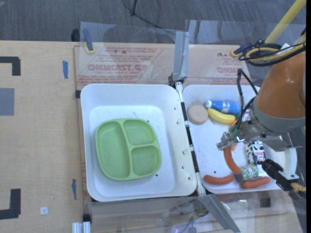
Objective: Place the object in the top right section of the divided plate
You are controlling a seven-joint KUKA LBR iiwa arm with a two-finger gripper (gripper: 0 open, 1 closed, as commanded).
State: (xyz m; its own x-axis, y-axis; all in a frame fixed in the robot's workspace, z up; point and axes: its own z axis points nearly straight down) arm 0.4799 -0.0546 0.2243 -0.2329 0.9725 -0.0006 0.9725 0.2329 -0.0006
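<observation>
I can't tell my gripper's [228,142] state over the curved orange sausage [231,162]; I'd centre squarely before carrying toward the green divided plastic plate's [128,149] one-o'clock section.

Arm [284,86] cut by right edge; claw [232,141] fingers too small to tell.

The light over my bench is bright, even and diffuse, and seems to fall from overhead. Both white bins [131,93] are close to washed out, their rims nearly losing detail. Shadows are weak: a soft grey one hugs the green plate [128,149] along its lower edge. Clear plastic panels [146,38] at the back carry a pale, hazy sheen. My orange arm [284,89] looks soft and slightly blurred; small items are grainy.
</observation>
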